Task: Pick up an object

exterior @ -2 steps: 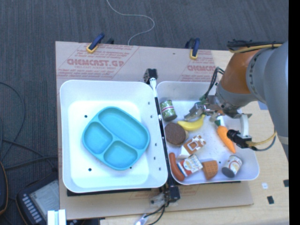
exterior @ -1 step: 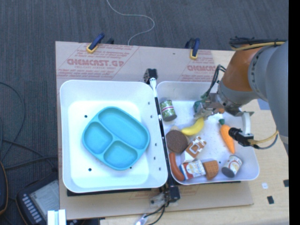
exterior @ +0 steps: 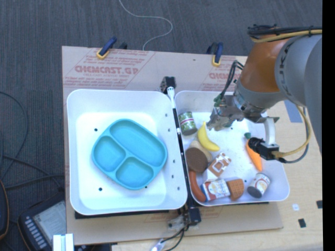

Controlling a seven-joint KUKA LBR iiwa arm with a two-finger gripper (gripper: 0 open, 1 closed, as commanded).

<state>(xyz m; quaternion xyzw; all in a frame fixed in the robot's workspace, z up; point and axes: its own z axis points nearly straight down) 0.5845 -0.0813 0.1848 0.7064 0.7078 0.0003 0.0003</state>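
Gripper (exterior: 217, 120) hangs just above banana (exterior: 206, 137) in rt bin (exterior: 280, 187) — fingers unclear

A brown board (exterior: 104, 75) printed with red lettering tops the bench, held by two blue-and-yellow clamps (exterior: 107, 47) at its far edge; two white bins (exterior: 73, 140) sit on it side by side.

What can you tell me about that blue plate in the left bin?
The plate is a light blue oval dish, plastic by its look, split into three compartments: one long section along the upper side and two smaller ones below. It lies flat, turned at a slant, about mid-floor of the left bin. It touches only the bin floor and holds nothing.
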